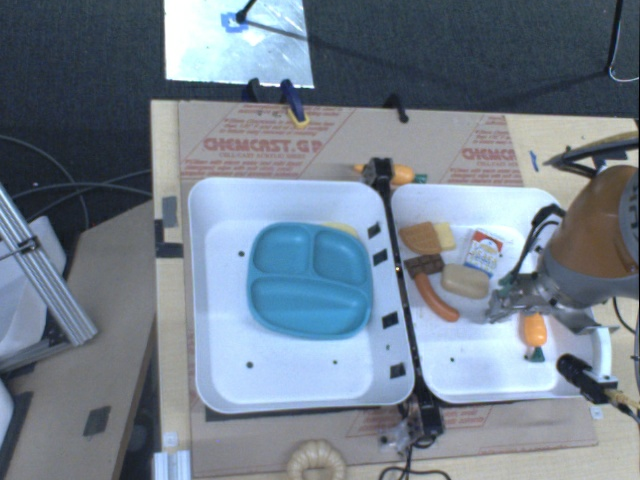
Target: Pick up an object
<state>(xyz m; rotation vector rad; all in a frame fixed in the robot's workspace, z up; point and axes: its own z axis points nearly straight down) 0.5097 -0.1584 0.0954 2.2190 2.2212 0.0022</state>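
The right bin (470,373) holds several toy foods: a tan bread slice (422,236), a small white box with red and blue print (483,251), a brown block (423,265), a beige oval piece (464,282), a red-orange sausage (437,298) and an orange carrot (535,330). My gripper (503,306) hangs low in this bin, just right of the beige piece and left of the carrot. The grey arm with its orange band (600,233) covers the bin's right side. I see nothing held.
A blue divided plate (308,279) lies in the left bin (225,368), with a pale yellow piece (343,229) at its far edge. An orange item (402,175) sits on the cardboard behind the bins. A black divider (395,288) runs between them.
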